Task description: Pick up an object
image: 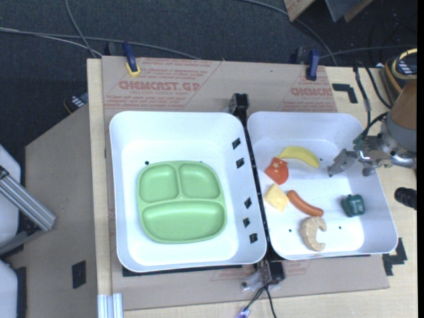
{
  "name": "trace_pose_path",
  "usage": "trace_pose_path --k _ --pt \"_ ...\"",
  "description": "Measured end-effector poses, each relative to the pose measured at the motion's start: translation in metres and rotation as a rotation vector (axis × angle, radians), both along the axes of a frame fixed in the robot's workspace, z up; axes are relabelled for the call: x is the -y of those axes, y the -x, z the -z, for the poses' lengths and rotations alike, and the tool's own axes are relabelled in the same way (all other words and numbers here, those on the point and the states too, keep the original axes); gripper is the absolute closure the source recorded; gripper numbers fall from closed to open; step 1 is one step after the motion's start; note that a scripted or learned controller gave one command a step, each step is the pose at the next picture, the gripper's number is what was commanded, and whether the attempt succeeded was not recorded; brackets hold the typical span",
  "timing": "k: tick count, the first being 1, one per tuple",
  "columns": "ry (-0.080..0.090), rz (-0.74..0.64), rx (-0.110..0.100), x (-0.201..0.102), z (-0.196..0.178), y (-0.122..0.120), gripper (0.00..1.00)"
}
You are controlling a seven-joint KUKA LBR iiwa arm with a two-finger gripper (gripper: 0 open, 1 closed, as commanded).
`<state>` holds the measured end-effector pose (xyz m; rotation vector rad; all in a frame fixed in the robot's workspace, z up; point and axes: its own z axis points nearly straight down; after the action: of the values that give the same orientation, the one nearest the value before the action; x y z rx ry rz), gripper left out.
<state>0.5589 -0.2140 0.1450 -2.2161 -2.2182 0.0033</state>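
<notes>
— Camera view: what sits in the two bins on the tabletop (165,78)?

— Take the green divided tray (181,201) as the mark. It lies alone in the left bin (126,144). The right bin (377,240), beside the tray's right side, holds the loose things: a red piece (277,171) nearest the tray, a yellow banana (299,156) just above it, a pale yellow chunk (276,198), an orange sausage (305,203) touching that chunk, a tan curled piece (313,233) lowest, and a dark green object (353,205) farthest from the tray.

— And the hand?

— The hand (346,163) hangs over the right bin, far from the tray, past the banana. Its fingers look spread, nothing between them.
</notes>
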Motion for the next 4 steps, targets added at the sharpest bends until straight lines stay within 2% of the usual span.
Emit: trace_pose_path --k 1,2,3,4 --pt "-0.005 -0.001 -0.001 -0.004 0.063 0.0 0.0" --pt "0.0 0.0 0.004 -0.004 0.06 0.0 0.0" --pt "0.001 0.0 0.006 -0.004 0.048 -0.001 1.0" --pt "0.005 0.0 0.011 -0.004 0.005 -0.001 1.0"
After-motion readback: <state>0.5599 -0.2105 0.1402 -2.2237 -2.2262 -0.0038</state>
